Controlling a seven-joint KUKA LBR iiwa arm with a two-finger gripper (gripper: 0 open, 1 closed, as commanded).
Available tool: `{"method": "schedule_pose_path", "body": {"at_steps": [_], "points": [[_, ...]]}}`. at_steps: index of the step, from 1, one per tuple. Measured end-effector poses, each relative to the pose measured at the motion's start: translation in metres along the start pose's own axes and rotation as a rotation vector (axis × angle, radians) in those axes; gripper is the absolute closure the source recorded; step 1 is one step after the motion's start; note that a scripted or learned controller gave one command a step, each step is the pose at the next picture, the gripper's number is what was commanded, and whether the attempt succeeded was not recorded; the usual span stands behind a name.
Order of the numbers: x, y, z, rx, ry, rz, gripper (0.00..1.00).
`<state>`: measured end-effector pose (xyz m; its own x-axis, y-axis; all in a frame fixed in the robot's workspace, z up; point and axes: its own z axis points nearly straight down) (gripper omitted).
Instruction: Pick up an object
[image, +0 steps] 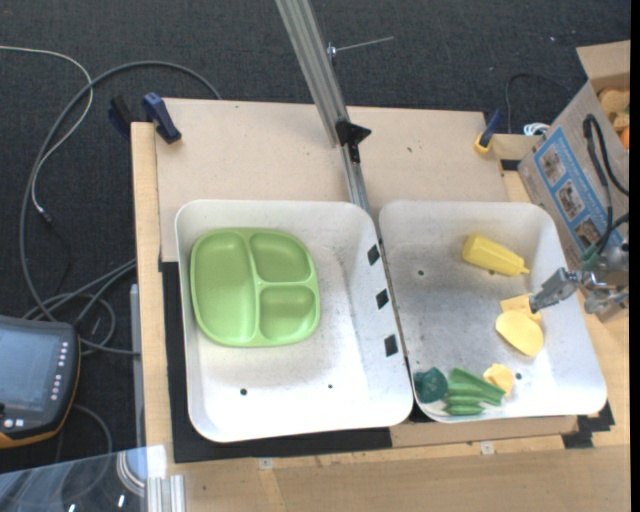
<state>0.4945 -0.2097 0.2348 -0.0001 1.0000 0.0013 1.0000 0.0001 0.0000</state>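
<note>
Camera view: looks down at a slant on a desk (250, 140) bearing two white bins side by side.
Left bin (205, 400): holds a green divided plate (255, 288), left of frame centre.
Right bin (440, 290): carries the loose pieces, all in its right and lower parts.
Jaws (550, 293): at the right edge of the frame, just over the right bin's right side; whether clenched or released, cannot tell; nothing seen between them.
Nearest target: yellow flat piece (521, 331), directly below and slightly left of the jaws in the frame, close under the tip; a smaller yellow tab (516, 304) sits just beside the tip, touching or nearly so.
Long axis: flat piece runs roughly upper left to lower right.
Other candidates: yellow block (492, 256) toward upper left of the jaws, lying left to right; green pieces (460, 390) and small yellow bit (499, 377) near the bin's lower edge, farther off.
Judgement: short drop toward lower left likely suffices; a thin flat shape may slip from a pinch.
</note>
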Motion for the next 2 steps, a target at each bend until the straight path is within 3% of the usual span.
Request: {"method": "schedule_pose_path", "body": {"at_steps": [1,2], "points": [[0.166,-0.004,0.012,0.003,0.004,-0.008,0.0],[0.242,-0.004,0.045,0.007,0.003,-0.009,0.0]]}}
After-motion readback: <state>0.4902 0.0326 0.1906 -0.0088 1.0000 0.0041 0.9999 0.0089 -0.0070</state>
